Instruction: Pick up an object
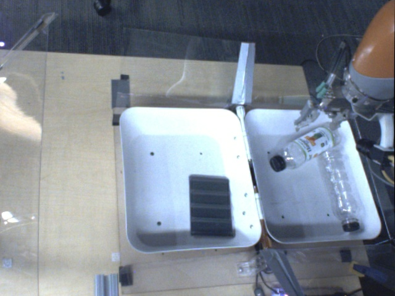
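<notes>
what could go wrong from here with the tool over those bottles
1. The tool sits at the base end of the labelled bottle, not its middle; a grasp there may let the round bottle roll or tip out.
2. That bottle lies against a second clear bottle, so moving one may shift the other.
3. Both lie close to the right bin's far wall, so the fingers may strike it.

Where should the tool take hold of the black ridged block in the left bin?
Probably across the black ridged block's two long sides, coming straight down from above. It lies flat on the left bin's floor, near the front wall, with open floor along both long sides.
</notes>
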Robot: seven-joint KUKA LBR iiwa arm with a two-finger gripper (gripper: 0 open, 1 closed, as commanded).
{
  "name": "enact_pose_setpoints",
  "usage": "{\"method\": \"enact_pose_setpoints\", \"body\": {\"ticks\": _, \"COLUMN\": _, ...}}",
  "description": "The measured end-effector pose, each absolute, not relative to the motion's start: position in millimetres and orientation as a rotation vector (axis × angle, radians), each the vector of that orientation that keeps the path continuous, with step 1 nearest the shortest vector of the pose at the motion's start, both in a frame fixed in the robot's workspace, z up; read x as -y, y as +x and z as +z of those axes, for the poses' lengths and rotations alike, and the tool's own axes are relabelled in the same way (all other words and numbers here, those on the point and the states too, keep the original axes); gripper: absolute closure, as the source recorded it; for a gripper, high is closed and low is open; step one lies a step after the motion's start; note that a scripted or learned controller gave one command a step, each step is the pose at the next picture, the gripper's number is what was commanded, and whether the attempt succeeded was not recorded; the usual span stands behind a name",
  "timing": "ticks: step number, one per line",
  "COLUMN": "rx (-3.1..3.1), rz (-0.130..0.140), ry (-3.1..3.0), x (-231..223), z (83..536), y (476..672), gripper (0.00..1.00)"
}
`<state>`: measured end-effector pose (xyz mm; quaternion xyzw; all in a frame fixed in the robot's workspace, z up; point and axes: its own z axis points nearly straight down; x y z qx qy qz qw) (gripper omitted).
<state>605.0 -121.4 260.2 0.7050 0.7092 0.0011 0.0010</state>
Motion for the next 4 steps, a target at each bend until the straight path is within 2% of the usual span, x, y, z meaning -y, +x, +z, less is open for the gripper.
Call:
{"method": "enact_pose_setpoints", "body": {"ticks": 1, "rx": -2.63, "rz": 0.006, "ry": 1.702, "x": 164.4, "z": 280.3, "y": 591.2, "gripper": 0.0}}
{"method": "enact_pose_setpoints", "body": {"ticks": 2, "rx": -2.736, "rz": 0.004, "ry": 1.532, "x": 185.1, "z": 221.2, "y": 582.2, "gripper": 0.0}}
{"method": "enact_pose_setpoints", "body": {"ticks": 3, "rx": -2.666, "rz": 0.006, "ry": 1.643, "x": 200.2, "z": 246.3, "y": 608.9, "gripper": 0.0}}
{"method": "enact_pose_setpoints", "body": {"ticks": 4, "rx": -2.736, "rz": 0.006, "ry": 1.523, "x": 165.0, "z": 90.0, "y": 651.5, "gripper": 0.0}}
